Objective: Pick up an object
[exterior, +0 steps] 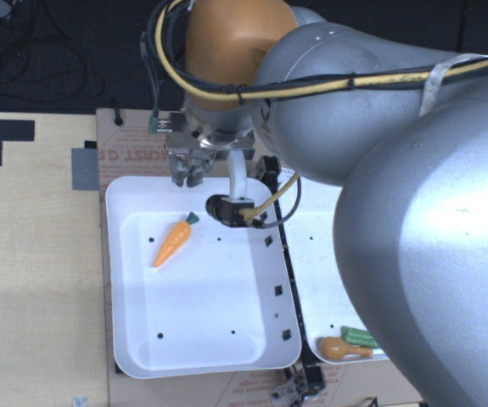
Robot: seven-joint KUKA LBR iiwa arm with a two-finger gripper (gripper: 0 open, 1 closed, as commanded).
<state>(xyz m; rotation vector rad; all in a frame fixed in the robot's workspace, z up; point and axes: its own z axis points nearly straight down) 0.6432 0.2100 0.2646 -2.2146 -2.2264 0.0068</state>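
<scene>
The carrot [172,242] lies diagonal in the left bin [133,346], green top toward upper right, tip toward lower left. The gripper [189,175] hangs above it, fingers together, holding nothing.

Orange toy carrot [172,242] with a small green stem end, lying flat on the floor of the left white bin [133,346]. It lies diagonally in the bin's upper left part, stem toward the upper right, tip toward the lower left.

Glossy white plastic bin [133,312] — smooth, shiny grey arm [413,185] — matt carrot [172,242].
</scene>
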